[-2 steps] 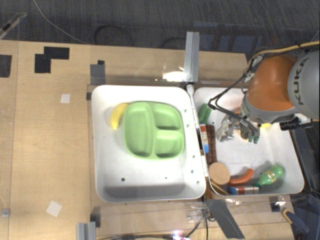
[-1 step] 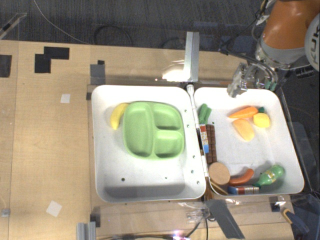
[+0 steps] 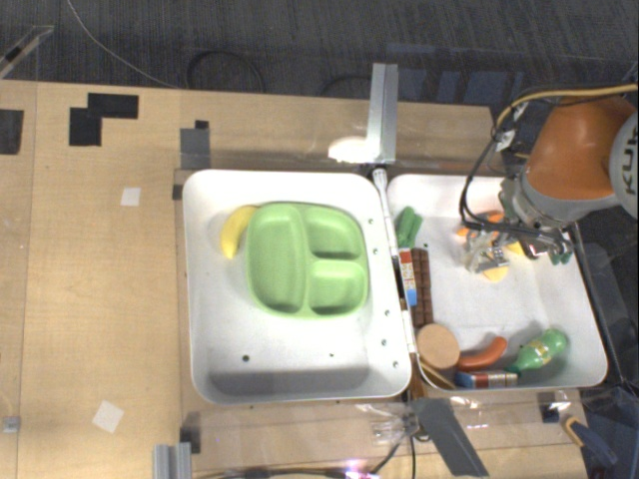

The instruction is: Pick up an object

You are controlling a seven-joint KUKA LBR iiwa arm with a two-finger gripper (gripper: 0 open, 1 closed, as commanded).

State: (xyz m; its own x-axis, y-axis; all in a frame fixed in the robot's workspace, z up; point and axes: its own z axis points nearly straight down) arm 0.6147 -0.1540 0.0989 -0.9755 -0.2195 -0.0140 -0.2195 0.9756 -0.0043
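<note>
Gripper over a small yellow piece in the right bin

The yellow object [image 3: 496,270] lies near the right bin [image 3: 589,367] back wall, just under my gripper [image 3: 486,255]; how open the gripper is I cannot tell. I should descend straight, centred, before closing.

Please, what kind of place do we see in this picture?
Probably a robotics lab test bench, not a kitchen: a grey arm with an orange band reaches over two shallow white bins, which hold toy-like items such as a green plastic divided tray and a yellow banana.
</note>
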